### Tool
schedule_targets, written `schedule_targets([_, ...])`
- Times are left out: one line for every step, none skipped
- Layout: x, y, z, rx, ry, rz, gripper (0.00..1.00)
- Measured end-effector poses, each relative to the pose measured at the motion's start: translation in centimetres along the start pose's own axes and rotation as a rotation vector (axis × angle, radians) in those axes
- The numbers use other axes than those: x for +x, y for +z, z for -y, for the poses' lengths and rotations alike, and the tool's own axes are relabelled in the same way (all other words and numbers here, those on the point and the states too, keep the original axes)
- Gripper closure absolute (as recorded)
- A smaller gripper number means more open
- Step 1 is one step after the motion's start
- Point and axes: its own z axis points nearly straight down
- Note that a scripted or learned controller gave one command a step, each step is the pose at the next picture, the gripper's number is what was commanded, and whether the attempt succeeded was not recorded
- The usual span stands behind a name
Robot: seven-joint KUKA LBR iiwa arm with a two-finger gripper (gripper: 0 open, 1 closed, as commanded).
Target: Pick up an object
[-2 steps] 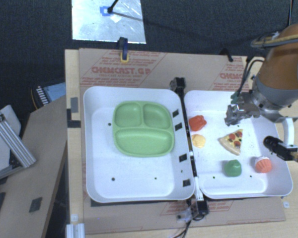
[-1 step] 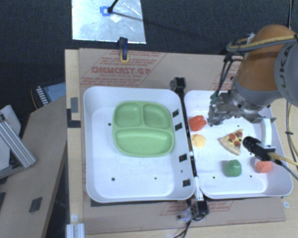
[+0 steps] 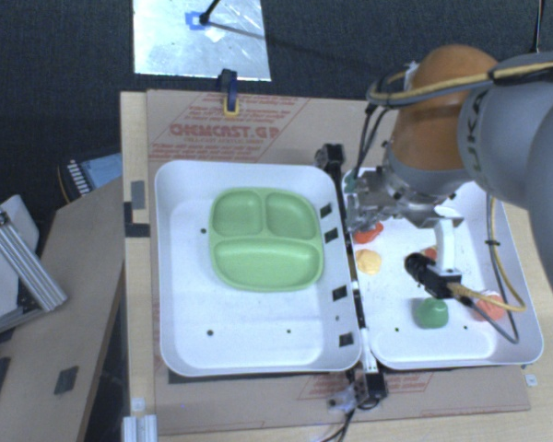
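Note:
The right bin (image 3: pixel 511 339) holds several small objects. A red-orange piece (image 3: pixel 368 234) lies near its left wall, with a yellow piece (image 3: pixel 369 263) just below it. A green block (image 3: pixel 431 314) rests toward the front, and an orange-pink piece (image 3: pixel 487 310) lies to its right. My gripper (image 3: pixel 364 210) hangs low over the right bin's upper left corner, right above the red-orange piece, and the grey wrist hides much of it. I see nothing held in it.
The left bin (image 3: pixel 189 339) bears a green divided plate (image 3: pixel 264 239). A black divider with clips (image 3: pixel 343 265) runs between the bins. A black connector with a yellow cable (image 3: pixel 430 275) hangs from the arm over the right bin.

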Motion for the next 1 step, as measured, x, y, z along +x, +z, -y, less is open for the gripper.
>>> schedule_targets([5.32, -1.19, -0.04, -0.001, 0.000, 0.000, 1.00])
